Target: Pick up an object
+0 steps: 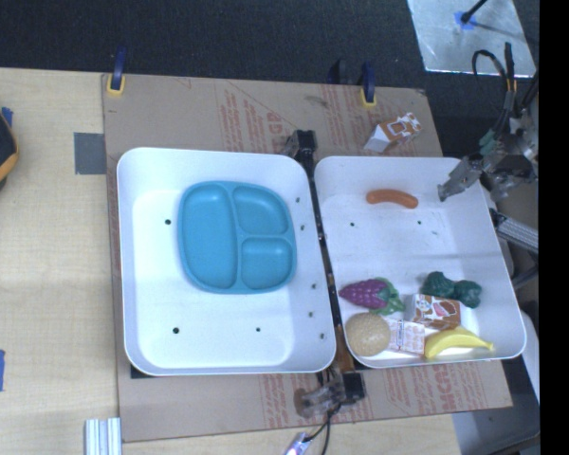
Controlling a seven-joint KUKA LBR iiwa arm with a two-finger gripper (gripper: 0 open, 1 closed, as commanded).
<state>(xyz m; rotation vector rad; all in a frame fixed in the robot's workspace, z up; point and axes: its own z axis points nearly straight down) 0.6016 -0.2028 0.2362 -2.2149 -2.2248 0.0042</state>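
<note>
One camera looks down on the bench (47,282) from above, at a slant rather than straight overhead. It faces the far side, where the dark floor (218,12) runs along the top of the frame. It stands far enough back to take in both bins whole: the left bin (137,254) sits near the middle, the right bin (474,245) toward the right. The brown board (218,112) under them fits in almost fully, with bare bench on the left. The arm (507,154) enters at the right edge, cut off by the frame.
</note>
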